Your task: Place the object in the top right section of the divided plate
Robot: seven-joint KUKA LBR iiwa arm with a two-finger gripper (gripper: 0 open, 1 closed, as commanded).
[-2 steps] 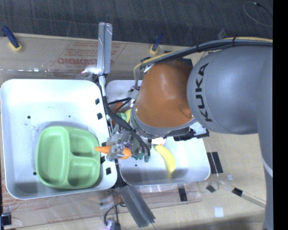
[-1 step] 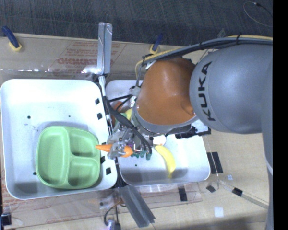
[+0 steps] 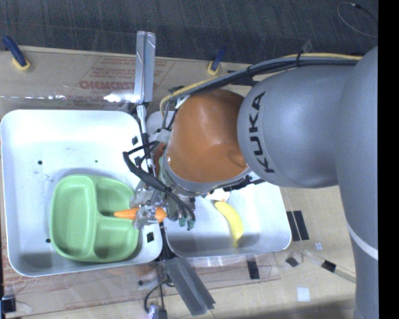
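Note:
A green divided plate lies in the left white bin. My gripper hangs over the plate's right edge, at the ridge between the two bins. An orange carrot lies crosswise between its fingers, its tip reaching over the plate's right side. The big grey and orange arm covers the wrist above.
A yellow banana lies in the right bin, just right of the gripper, with a small pale object beside it. A metal bar stands at the back between the bins. Cables hang around the wrist.

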